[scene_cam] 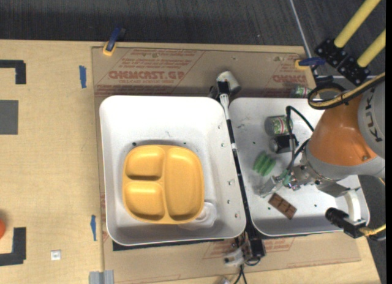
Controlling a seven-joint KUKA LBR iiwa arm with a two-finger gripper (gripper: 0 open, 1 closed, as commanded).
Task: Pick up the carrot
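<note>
The hand [288, 179] hangs low in the right bin [318, 218] by a green toy [265, 164]; its grip I cannot tell. No carrot lifted yet.

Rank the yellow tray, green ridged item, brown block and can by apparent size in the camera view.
Largest to smallest:
1. Yellow three-compartment plastic tray, in the left bin.
2. Green ridged plastic item, right bin.
3. Small cylindrical can with a green label and flat brown rectangular block look too alike to rank; the arm's cable partly covers the can.
</note>
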